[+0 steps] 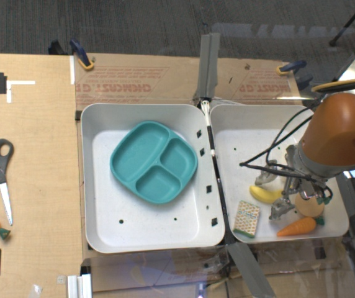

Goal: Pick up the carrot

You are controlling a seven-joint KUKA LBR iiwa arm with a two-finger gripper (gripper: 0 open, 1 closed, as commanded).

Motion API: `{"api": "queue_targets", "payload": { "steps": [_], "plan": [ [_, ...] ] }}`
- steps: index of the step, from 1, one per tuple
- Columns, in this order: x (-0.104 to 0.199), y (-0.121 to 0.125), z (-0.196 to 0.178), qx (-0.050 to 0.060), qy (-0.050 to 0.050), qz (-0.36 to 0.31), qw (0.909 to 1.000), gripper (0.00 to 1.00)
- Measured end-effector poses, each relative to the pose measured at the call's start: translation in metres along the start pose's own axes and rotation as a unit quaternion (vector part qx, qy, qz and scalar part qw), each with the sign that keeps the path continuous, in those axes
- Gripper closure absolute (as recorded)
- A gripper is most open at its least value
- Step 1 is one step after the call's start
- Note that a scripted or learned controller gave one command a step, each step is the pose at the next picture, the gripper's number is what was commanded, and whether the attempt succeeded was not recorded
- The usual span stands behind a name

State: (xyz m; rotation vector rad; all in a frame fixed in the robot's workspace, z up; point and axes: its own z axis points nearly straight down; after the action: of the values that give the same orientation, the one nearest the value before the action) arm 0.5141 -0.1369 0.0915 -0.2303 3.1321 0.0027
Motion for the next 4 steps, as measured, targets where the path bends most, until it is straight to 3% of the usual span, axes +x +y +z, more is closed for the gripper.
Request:
{"api": "queue_targets", "payload": {
  "steps": [1, 2, 3, 4],
  "plan": [
    [-0.004, 0.032, 0.000, 0.000, 0.000, -0.121, 0.9927, 0.00],
    [0.006, -0.064, -0.005, 0.002, -0.002, -0.105, 0.9945, 0.00],
    [0.025, -0.041, -0.007, 0.008, -0.013, -0.146, 0.9891, 0.00],
    [0.026, -0.046, -0.007, 0.007, -0.013, -0.091, 0.9958, 0.00]
  ]
}}
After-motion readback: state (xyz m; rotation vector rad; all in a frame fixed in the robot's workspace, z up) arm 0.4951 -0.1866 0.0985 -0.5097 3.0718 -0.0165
